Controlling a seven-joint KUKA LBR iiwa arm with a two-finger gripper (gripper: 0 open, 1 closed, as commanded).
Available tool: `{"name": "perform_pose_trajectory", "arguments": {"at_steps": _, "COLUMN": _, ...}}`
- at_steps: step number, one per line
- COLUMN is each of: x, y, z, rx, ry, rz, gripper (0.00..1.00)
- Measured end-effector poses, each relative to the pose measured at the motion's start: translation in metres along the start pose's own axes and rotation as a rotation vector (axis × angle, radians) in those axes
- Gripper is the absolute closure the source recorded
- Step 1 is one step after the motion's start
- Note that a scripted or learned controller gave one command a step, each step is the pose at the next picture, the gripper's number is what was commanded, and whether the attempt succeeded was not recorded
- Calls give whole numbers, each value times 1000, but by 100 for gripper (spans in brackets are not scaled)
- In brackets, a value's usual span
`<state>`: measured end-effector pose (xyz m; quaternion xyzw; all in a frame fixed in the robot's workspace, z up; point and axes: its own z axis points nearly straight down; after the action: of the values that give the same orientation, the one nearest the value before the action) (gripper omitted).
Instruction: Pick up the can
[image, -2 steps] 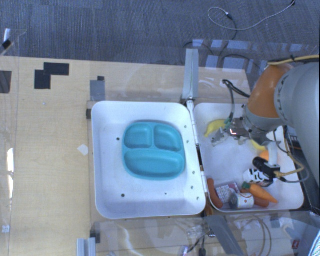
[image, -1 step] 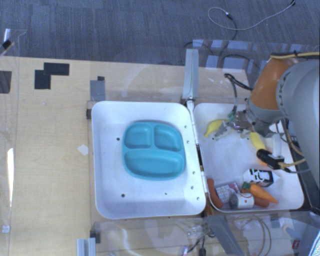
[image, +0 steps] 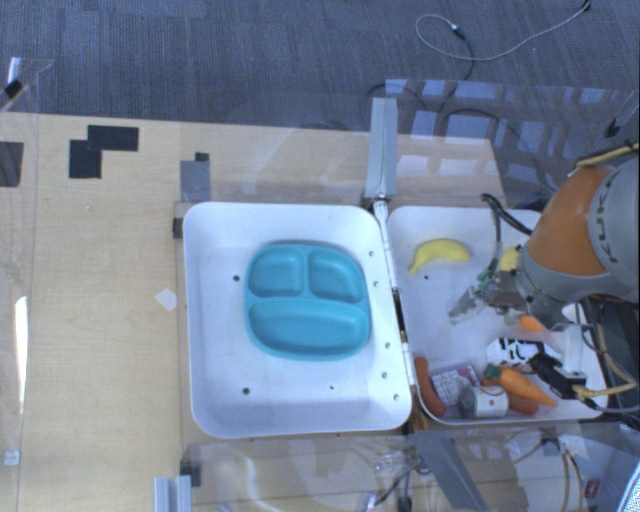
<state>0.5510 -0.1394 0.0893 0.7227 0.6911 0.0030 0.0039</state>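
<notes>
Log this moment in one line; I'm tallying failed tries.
gripper: above right bin, nothing held | can: lying at near wall, untouched

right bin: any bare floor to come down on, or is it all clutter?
Right bin: bare floor between the banana and the sausage, along the divider, left of the gripper. Crowded at the near edge: can, carrot and packet packed together.

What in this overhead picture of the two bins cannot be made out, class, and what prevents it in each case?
- Gripper, camera view: too small and blurred to tell how the fingers stand.
- Can, camera view: label too small to read.
- Right bin, camera view: far side hidden by the arm.
- Black-and-white item, camera view: partly covered, unidentifiable.
</notes>
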Motion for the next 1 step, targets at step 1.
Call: {"name": "perform_pose_trajectory", "arguments": {"at_steps": 1, "x": -25, "y": 57, "z": 1, "rx": 0, "ry": 0, "rz": -83, "gripper": 0}}
